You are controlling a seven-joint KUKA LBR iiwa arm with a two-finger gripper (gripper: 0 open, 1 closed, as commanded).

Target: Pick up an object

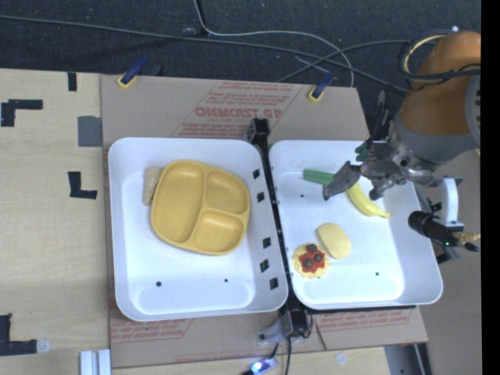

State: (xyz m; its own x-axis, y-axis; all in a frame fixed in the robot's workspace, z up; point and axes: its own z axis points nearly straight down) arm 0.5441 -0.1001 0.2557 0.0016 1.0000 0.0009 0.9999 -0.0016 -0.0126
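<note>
My gripper [361,180] hangs over the right shallow white plastic bin [422,291], and its two dark fingers [338,185] are spread apart with nothing between them. The nearest thing is the small yellow banana-shaped toy [366,201], which lies just below and between my fingers, in the upper part of this bin. Its long axis runs at a slant, from upper left to lower right. My wrist covers its upper end, so I cannot judge its full length. A green flat piece [316,176] beside my left finger is also partly hidden, and I cannot say what it is.
</note>
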